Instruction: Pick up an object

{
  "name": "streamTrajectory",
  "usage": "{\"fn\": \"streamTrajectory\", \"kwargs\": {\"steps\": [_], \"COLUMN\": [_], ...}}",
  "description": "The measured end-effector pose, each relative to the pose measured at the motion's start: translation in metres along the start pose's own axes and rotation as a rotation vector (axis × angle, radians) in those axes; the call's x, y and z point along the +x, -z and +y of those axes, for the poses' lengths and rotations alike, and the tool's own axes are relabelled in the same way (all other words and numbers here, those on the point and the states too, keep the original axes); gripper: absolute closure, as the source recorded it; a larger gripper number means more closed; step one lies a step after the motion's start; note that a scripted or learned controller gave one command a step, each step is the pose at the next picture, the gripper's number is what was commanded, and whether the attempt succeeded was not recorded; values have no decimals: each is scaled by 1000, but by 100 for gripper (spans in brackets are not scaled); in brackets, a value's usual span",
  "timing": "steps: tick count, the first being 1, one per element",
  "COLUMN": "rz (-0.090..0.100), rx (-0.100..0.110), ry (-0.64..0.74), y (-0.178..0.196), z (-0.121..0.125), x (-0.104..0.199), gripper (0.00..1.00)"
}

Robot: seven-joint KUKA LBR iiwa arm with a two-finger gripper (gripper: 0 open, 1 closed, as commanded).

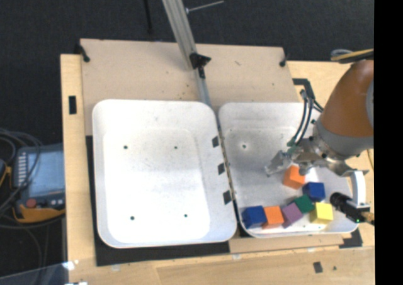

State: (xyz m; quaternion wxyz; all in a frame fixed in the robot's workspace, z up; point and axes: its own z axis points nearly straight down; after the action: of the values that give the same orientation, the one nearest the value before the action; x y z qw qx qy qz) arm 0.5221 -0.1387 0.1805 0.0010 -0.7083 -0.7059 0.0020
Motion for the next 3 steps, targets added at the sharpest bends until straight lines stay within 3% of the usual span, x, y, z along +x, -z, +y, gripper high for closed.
{"fn": "streamTrajectory", "kwargs": {"steps": [1, 2, 3], "rz": [-6, -6, -2], "rx": [-13, -31, -32], "ry": [0, 3, -2], "y": [-54, -53, -45], "z": [10, 15, 16], "x": [-1, -1, 0], "gripper": [0, 0, 100]}}
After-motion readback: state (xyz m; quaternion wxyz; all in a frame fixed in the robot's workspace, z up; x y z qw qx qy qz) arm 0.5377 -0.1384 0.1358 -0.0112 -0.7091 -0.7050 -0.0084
